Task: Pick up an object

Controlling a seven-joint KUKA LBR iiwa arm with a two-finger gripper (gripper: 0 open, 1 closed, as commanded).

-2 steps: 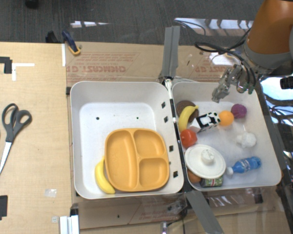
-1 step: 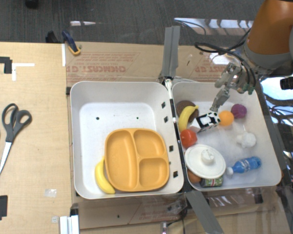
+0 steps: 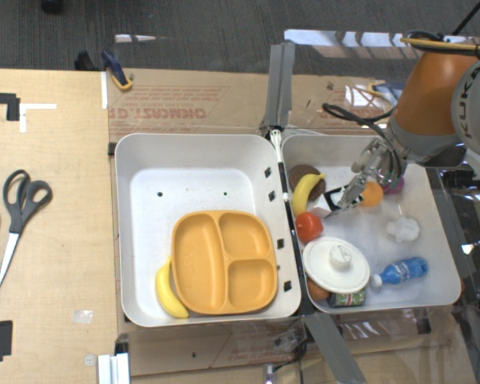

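Gripper positioned low in right bin, beside orange ball; finger state cannot be determined; banana located nearby.

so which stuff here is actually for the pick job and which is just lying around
In play: gripper, orange ball, banana, tomato, blue bottle, white lid.

Lying about: scissors, blue clamp, yellow tray.

Light wood desk occupies the left side, marked with black tape corners. Scissors lie on it. Brown cardboard sheet lies behind the bins. Dark grey carpet floor runs along the top. Lighting even.
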